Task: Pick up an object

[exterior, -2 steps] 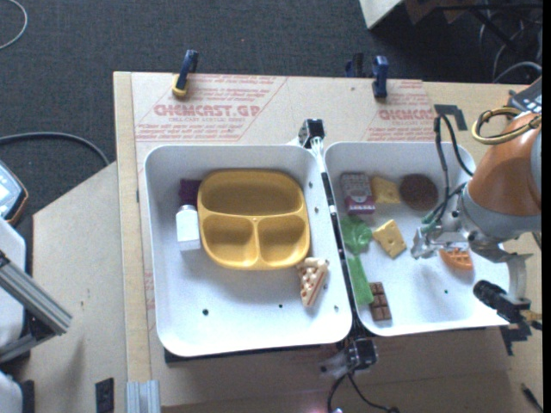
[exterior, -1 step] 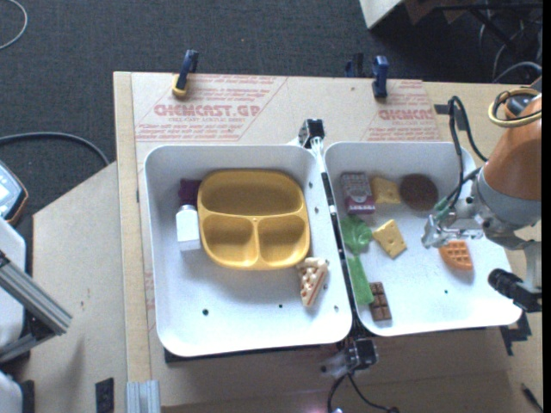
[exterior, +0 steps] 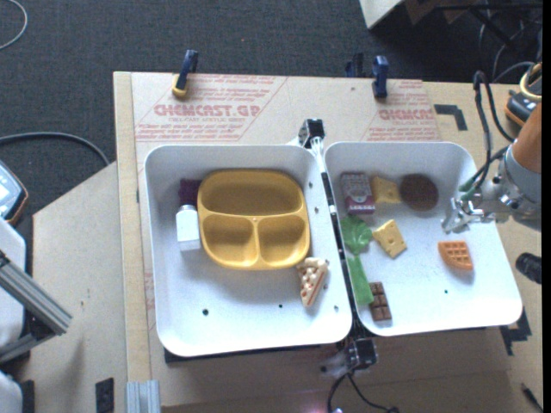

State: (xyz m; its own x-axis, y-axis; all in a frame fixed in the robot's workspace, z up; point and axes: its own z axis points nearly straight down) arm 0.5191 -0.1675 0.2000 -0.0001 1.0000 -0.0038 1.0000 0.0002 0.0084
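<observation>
Camera view: orange waffle (exterior: 455,255) lying flat on the floor of the right bin (exterior: 495,304), toward its right wall, nothing touching it. Just up from the waffle, hanging over the same bin: the jaws, metal and pale, at the end of the grey arm (exterior: 527,166) reaching in from the right. Hard to tell how far apart the jaws stand; nothing seen between them.

Left of the waffle, near it but apart: a yellow cheese wedge (exterior: 392,237). Up-left of the waffle, along the far wall: a round brown cookie (exterior: 419,191), a smaller cheese piece (exterior: 386,191) just beside it, then a maroon carton (exterior: 356,192). Further left of the waffle: a green leafy piece (exterior: 355,233) with a green stalk (exterior: 359,278) below it, hugging the bin's left wall. Down-left of the waffle: a brown chocolate bar (exterior: 380,301), touching the end of the stalk.

Well left of the waffle, in the left bin (exterior: 159,299): a yellow divided plate (exterior: 254,218), a pie slice (exterior: 312,280) at its near right corner, a white bottle (exterior: 188,228) against its left edge, a dark purple item (exterior: 189,188) beyond the bottle.

Under both bins: the table (exterior: 258,106), with printed red lettering, held by a clamp (exterior: 183,74) and a blue clamp (exterior: 380,76) at the far edge.
</observation>
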